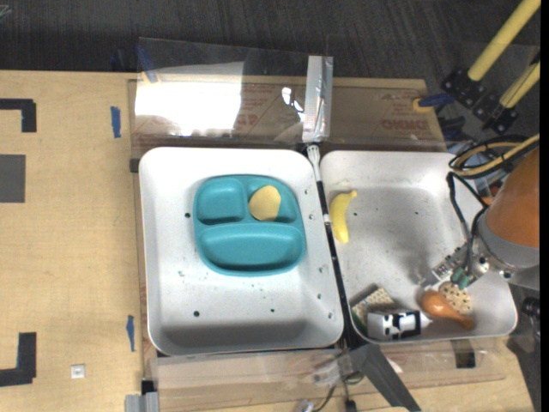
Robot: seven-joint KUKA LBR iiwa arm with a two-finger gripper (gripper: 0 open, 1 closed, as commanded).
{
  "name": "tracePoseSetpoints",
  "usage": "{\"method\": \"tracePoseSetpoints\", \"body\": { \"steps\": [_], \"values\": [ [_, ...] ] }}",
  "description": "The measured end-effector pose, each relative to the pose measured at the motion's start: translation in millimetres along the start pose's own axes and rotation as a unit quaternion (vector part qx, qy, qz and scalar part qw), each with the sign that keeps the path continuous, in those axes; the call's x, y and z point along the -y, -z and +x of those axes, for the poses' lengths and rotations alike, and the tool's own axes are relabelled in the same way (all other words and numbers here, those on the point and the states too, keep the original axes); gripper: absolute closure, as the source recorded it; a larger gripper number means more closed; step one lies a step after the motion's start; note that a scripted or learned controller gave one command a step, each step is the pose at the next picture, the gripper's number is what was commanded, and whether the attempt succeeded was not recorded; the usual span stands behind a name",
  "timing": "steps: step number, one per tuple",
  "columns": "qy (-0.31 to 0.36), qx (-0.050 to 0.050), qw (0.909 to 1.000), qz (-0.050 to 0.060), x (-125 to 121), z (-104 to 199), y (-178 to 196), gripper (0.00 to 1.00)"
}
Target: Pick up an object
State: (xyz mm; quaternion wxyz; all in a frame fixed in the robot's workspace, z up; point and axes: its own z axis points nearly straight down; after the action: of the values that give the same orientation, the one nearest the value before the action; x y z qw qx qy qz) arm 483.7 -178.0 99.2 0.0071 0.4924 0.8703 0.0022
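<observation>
Nearest the camera, along the front wall of the right bin [403, 234], lies a small black-and-white object [396, 322], with a flat tan-and-dark piece [372, 299] just behind its left end. Beside them to the right sits an orange-brown rounded item [439, 305] touching a speckled beige piece [457, 299]. The gripper [459, 273] hangs just above and behind this pair, its tip low in the bin's front right corner; whether it is released or clenched cannot be told from here, and nothing is visibly between its tips. The arm [517, 217], with its orange band, enters from the right over the bin's rim. Farther back, a yellow banana [341, 215] lies against the right bin's left wall, well apart from the gripper. In the left bin [171, 299], a teal divided tray [249, 223] rests in the middle, with 3 compartments; a yellow rounded object [265, 202] sits in its rear right compartment. Behind both bins stands a clear plastic sheet [223, 101] with a strip of silver tape [317, 97], on the cardboard-covered bench [69, 256]. At the far right corner, 2 yellow bars [515, 24] slant upward.
</observation>
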Motion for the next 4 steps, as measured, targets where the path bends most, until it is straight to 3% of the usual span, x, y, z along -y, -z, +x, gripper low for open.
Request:
{"method": "tracePoseSetpoints", "body": {
  "steps": [1, 2, 3, 4],
  "values": [
    [-0.081, -0.003, 0.9967, 0.003, -57, 62, 108, 1.00],
    [-0.063, -0.004, 0.9980, 0.005, -59, 39, 88, 1.00],
    [-0.063, -0.003, 0.9980, 0.005, -60, 39, 88, 0.00],
    [-0.002, -0.006, 1.0000, 0.005, -84, 93, 85, 0.00]
  ]
}}
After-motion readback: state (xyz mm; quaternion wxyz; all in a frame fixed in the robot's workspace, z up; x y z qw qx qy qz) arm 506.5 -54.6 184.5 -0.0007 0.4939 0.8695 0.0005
